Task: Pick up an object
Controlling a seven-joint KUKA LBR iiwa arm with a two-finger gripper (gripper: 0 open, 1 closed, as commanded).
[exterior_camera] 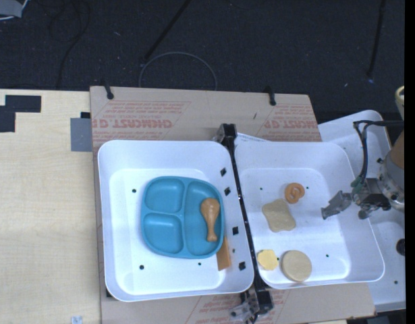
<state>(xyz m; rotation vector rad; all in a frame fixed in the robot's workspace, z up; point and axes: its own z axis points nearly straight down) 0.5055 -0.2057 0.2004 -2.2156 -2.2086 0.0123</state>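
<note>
hovering over the right bin (369, 275) edge, empty tool (345, 206), fingers apparently spread

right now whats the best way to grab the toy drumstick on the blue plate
Take the drumstick across its narrow shank, coming straight down from above. It lies flat on the blue divided plate, fat end up-frame and thin end down-frame, so fingers should close across the shaft from left and right. The gripper sits over the right bin.

Drumstick (210, 217) on tray (168, 216), left bin (119, 160)
</note>
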